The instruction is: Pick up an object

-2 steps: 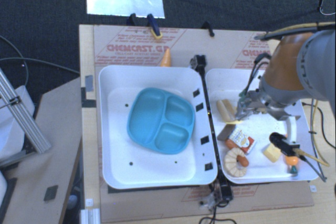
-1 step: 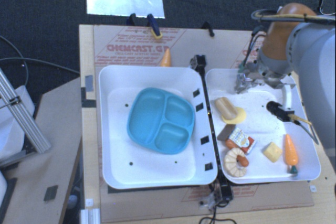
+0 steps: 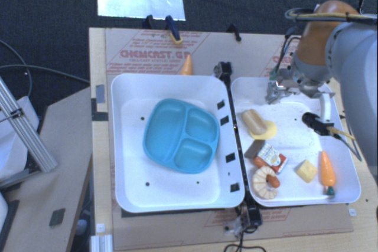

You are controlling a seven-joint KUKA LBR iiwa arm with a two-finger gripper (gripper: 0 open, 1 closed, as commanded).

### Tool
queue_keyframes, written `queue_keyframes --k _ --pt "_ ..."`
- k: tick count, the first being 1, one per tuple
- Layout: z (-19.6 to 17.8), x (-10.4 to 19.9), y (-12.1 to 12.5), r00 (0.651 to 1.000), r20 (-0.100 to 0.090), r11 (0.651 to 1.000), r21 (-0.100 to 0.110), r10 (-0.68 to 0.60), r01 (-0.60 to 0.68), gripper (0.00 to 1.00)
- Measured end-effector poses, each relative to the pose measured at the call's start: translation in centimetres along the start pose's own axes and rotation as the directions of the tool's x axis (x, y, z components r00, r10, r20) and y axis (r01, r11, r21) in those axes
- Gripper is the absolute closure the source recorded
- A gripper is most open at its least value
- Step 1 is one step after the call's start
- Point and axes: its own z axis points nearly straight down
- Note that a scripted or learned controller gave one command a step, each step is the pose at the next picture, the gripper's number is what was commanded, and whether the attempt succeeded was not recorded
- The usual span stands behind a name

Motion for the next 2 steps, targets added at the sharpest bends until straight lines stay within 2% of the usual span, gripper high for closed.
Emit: queue_keyframes --k 1,2 --pt "1.9 -4.3 -8.4 1.000 -0.003 1.000 0.009 0.008 -0.008 1.00" --pt "-3.6 0.9 -0.2 1.000 -0.001 1.000 -0.001 0.000 0.000 1.00"
